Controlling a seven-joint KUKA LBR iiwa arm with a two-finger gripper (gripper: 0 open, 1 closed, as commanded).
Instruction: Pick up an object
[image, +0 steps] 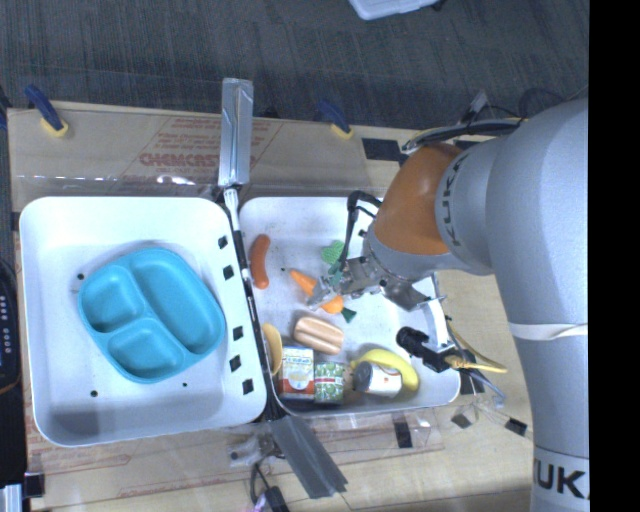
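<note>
The carrot (303, 283) lies in the right bin (300, 215), near its middle. The gripper (343, 283) sits low just beside the carrot, wrist bent down from the orange band, likely placed to take it or the small orange piece (333, 305) under it. I cannot tell whether anything is held or how the fingers stand. Left of the carrot lies a sausage (260, 260); just below it a hot dog (318, 333), then a carton (313, 376) and banana (395, 367) by the bin's near wall. Well left of the carrot, the left bin (60, 230) carries a blue tray (150, 313). Both bins rest on the worktop (120, 140).
</note>
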